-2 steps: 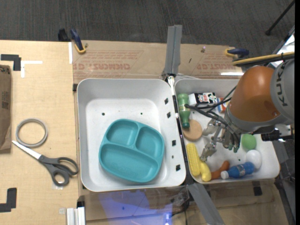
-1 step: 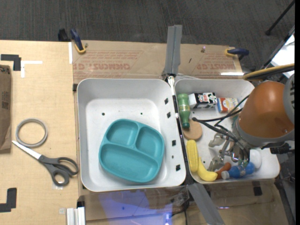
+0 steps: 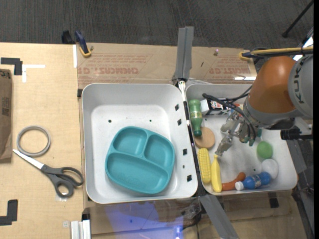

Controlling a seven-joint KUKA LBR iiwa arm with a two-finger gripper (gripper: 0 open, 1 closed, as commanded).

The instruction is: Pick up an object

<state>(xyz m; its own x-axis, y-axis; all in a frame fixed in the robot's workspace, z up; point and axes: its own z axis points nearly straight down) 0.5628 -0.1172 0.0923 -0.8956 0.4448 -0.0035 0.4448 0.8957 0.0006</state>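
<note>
Arm in from right, gripper [image 3: 230, 136] hanging over the right bin [image 3: 286, 156], jaws look parted with nothing between them, one fingertip pointing down-left toward bare bin floor beside the corn. Candidate objects all in the right bin: green bottle [image 3: 195, 116] along the left wall, tan round cookie-like disc [image 3: 205, 139] just below it, two yellow corn cobs [image 3: 209, 167] side by side at lower left, orange carrot-like piece [image 3: 232, 182] and blue-white small bottle [image 3: 255, 181] near the front wall, green ball [image 3: 264, 149] and a white ball [image 3: 269, 166] on the right side. Left bin [image 3: 94, 133] holds a teal divided plate [image 3: 140, 160], not near the gripper. Scissors [image 3: 52, 172] and tape roll [image 3: 33, 140] on the desk, irrelevant. Judgement: approach stage, no grasp yet. Best bet is the tan disc or nearer corn cob; centre the jaws over one object, align across its narrow side, descend straight, avoid the bin wall and neighbouring cob. Round balls likely roll away.
</note>
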